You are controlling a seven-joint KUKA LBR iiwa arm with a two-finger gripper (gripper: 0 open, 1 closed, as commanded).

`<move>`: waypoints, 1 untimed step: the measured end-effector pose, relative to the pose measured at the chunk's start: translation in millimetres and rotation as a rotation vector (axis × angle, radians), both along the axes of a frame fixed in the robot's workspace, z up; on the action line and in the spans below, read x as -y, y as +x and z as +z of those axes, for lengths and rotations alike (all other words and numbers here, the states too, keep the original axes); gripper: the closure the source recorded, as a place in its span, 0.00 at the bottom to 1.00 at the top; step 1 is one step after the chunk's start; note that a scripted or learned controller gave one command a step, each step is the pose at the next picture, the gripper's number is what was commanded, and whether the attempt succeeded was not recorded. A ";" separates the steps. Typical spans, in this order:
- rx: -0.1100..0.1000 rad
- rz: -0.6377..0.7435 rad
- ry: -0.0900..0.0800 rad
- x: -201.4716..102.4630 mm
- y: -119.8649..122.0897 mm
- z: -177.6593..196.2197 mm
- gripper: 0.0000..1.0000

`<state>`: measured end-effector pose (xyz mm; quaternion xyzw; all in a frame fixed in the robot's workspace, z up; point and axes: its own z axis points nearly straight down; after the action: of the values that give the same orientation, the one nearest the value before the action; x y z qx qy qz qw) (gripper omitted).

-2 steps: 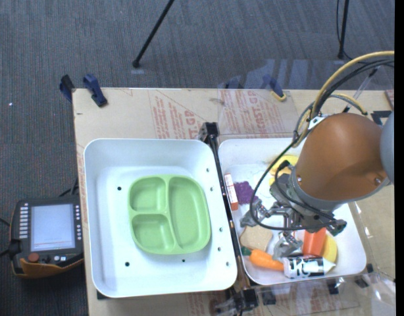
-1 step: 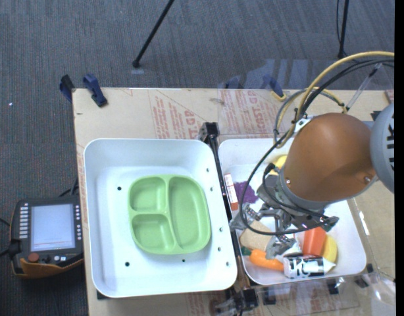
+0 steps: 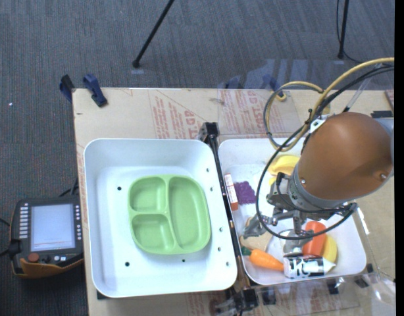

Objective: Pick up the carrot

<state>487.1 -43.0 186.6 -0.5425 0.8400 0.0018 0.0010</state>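
The carrot (image 3: 266, 260) is small and orange with a green tip. It lies near the front left corner of the right bin (image 3: 249, 151). My gripper (image 3: 278, 224) hangs under the big orange wrist band, low over the middle of that bin. It sits just above and behind the carrot, and cables and the wrist cover much of it. Nothing visible is held.
A green divided plate (image 3: 169, 214) lies in the left bin (image 3: 97, 176). In the right bin are a purple item (image 3: 245, 191), a small red and white tube (image 3: 229, 191), a yellow piece (image 3: 284, 165), an orange-red item (image 3: 314, 237) and a black and white bottle (image 3: 308, 266).
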 end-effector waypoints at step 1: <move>0.002 0.514 0.002 -13.6 -11.0 -0.2 0.00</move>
<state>476.1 -29.4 186.3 -0.7381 0.6747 0.0025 0.0019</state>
